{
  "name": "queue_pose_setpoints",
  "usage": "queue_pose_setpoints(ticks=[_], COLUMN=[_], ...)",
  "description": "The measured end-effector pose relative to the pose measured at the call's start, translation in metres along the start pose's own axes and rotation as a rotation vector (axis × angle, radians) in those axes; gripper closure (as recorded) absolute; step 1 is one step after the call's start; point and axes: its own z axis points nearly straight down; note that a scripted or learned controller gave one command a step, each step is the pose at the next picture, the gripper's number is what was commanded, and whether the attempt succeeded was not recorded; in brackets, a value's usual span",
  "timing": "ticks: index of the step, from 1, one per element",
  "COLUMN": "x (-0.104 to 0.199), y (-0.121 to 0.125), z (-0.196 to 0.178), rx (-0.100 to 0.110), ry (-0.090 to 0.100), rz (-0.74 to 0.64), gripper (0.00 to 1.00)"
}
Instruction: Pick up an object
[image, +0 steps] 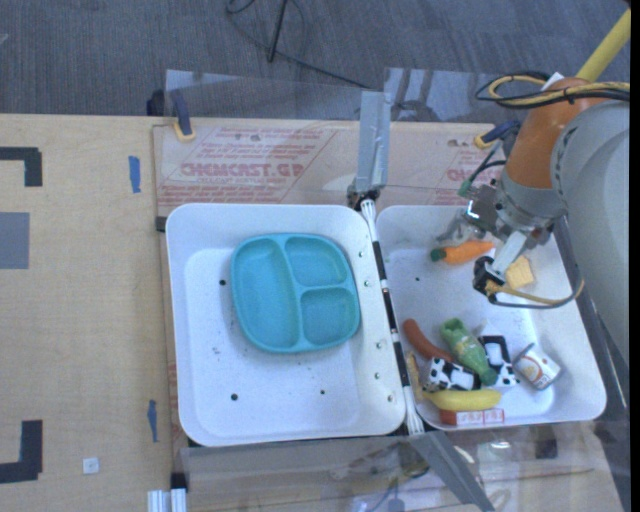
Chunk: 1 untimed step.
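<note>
Carrot lies at far side of right bin, just left of gripper, open or closed cannot tell; suggest centring over orange body, gripping across its short axis, clear of 1 yellow wedge nearby

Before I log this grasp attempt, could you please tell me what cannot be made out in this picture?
1. Tool, camera view: the arm above covers much of it, so contact with the carrot is unclear.
2. Right bin: the arm hides its far right corner.
3. Black-and-white toy: the green item and banana overlap it, and it is too small to identify.
4. Cardboard print: too blurred to read.
</note>
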Motion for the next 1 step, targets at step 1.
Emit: queue_pose_setpoints(ticks=[1], x=[0.0001], y=[0.0023], z=[-0.0118], rx=[-0.012], ry=[-0.004], rz=[-0.001], gripper=[1.00])
